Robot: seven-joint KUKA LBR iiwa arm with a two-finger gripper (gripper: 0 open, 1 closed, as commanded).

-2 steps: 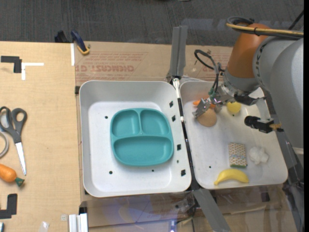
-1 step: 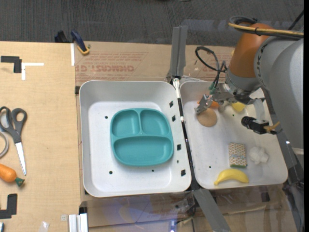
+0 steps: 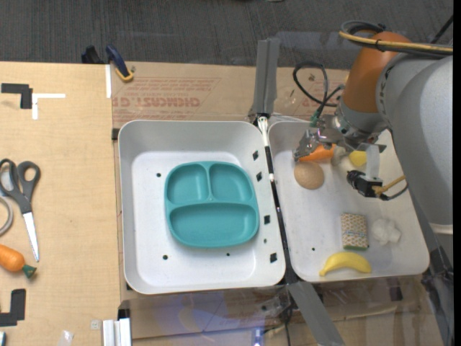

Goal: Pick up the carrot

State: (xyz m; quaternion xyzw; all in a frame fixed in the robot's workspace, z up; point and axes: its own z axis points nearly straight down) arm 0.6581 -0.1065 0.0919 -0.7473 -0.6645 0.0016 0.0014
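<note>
An orange carrot (image 3: 322,153) lies at the back left of the right bin (image 3: 403,265). My gripper (image 3: 312,145) is down right over it, touching or nearly touching its left end, with part of the carrot hidden beneath it. The arm comes in from the right above the bin's back edge. A second orange carrot (image 3: 10,259) with a green tip lies on the wooden bench far to the left, outside both bins.
Beside the carrot in the right bin sit a round tan ball (image 3: 310,176) and a yellow piece (image 3: 358,158). A patterned block (image 3: 354,231), a white lump (image 3: 386,231) and a banana (image 3: 344,264) lie nearer the front. The left bin (image 3: 137,193) holds a teal divided plate (image 3: 212,204). Scissors (image 3: 21,200) lie on the bench.
</note>
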